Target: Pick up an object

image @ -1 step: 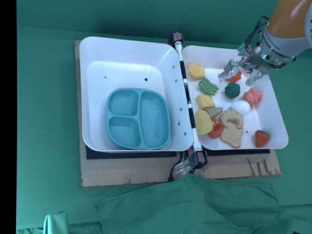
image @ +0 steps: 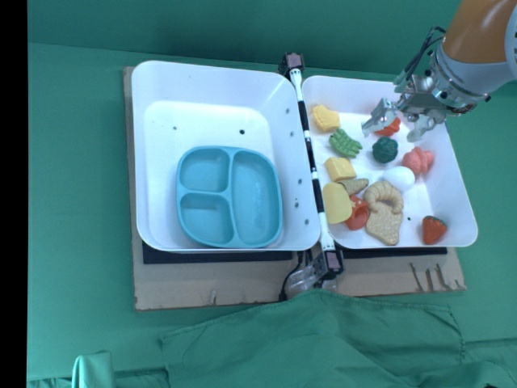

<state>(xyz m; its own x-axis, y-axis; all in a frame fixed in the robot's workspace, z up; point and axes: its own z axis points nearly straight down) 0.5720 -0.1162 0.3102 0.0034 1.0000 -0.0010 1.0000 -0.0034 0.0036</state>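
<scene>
White right bin (image: 452,186), gripper (image: 397,121) over small red piece (image: 392,126)

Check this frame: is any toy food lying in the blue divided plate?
No. The blue divided plate in the left bin has bare compartments; the toy food, such as the strawberry, lies in the right bin.

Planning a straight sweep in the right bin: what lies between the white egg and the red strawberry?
In the camera view, bare white bin floor lies between the egg and the strawberry; the croissant sits just left of that line.
</scene>
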